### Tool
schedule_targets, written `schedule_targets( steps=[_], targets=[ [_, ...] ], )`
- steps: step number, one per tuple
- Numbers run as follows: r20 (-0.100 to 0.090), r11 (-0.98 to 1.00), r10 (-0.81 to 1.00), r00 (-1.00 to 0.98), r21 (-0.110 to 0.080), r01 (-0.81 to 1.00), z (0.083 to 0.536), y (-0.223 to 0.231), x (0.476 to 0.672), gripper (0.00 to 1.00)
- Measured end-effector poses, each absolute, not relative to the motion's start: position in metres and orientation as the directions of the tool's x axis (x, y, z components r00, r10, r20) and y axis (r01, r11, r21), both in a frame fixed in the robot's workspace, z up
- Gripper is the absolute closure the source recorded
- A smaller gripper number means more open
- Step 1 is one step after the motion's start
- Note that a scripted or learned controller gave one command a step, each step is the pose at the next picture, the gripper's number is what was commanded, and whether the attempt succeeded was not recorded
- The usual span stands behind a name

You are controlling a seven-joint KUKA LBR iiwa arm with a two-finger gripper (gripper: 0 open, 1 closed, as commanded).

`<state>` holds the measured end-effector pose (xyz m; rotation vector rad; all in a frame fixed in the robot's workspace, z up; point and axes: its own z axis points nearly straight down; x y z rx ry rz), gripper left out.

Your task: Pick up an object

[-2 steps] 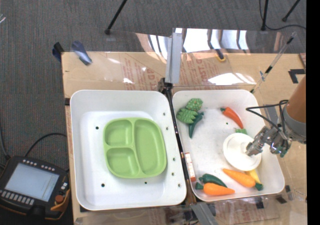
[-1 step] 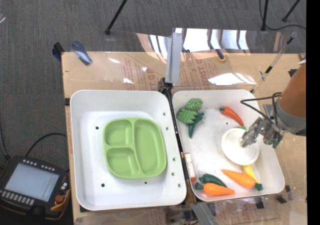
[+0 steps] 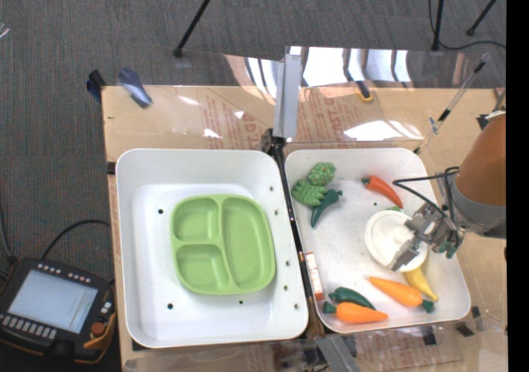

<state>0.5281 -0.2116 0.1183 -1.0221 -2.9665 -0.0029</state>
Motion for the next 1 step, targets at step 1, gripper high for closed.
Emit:
schedule_targets(
  steps=[1],
  targets=[
    [-0.049, 0.813, 0.582, -0.811, 0.013, 0.583, 0.1036, -0.1423, 0.4917, 0.0]
  ],
)
